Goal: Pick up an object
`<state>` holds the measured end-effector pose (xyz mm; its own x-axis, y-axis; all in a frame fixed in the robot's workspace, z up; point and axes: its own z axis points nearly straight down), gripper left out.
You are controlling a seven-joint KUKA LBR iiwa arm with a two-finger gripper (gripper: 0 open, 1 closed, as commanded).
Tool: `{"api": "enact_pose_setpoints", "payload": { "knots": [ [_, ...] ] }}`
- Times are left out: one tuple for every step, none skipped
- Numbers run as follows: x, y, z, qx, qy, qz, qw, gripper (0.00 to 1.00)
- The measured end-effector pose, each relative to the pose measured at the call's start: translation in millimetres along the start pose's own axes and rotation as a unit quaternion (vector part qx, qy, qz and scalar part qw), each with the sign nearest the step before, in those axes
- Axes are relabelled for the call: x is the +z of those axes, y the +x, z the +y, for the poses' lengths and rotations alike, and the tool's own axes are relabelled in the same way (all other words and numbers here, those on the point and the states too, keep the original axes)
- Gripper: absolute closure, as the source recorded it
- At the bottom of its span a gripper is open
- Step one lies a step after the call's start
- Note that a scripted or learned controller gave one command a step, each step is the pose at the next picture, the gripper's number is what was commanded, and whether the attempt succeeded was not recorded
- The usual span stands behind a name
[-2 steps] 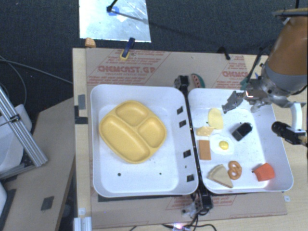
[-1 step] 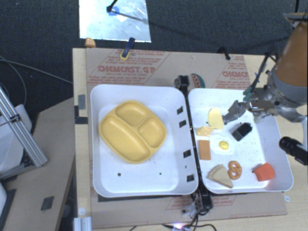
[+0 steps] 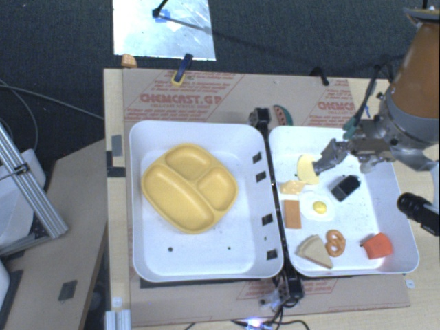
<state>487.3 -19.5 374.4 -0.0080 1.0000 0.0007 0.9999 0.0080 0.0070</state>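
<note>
My gripper [image 3: 326,158] hangs over the upper middle of the right bin [image 3: 393,184], reaching in from the right. Its tip is just right of a pale yellow piece [image 3: 306,167] and looks close to or touching it. Below that lie a thin cheese slice [image 3: 291,187], a fried egg [image 3: 319,207] and an orange strip [image 3: 292,214]. A small black block [image 3: 345,187] rests just under the gripper body. A pretzel [image 3: 335,242], a bread wedge [image 3: 314,251] and an orange-red block [image 3: 377,246] lie along the front.
The left bin [image 3: 151,139] holds a yellow divided plate [image 3: 189,188]. A black cylinder [image 3: 419,212] juts in over the right bin's right rim. Black clips [image 3: 267,220] run along the wall between the bins. The cardboard base [image 3: 206,95] lies beyond the bins.
</note>
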Motion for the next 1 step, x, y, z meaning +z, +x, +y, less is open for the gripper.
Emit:
{"api": "enact_pose_setpoints", "payload": {
  "knots": [
    [-9.4, -1.1, 1.4, -0.001, -0.001, 0.0, 1.0, 1.0]
  ]
}}
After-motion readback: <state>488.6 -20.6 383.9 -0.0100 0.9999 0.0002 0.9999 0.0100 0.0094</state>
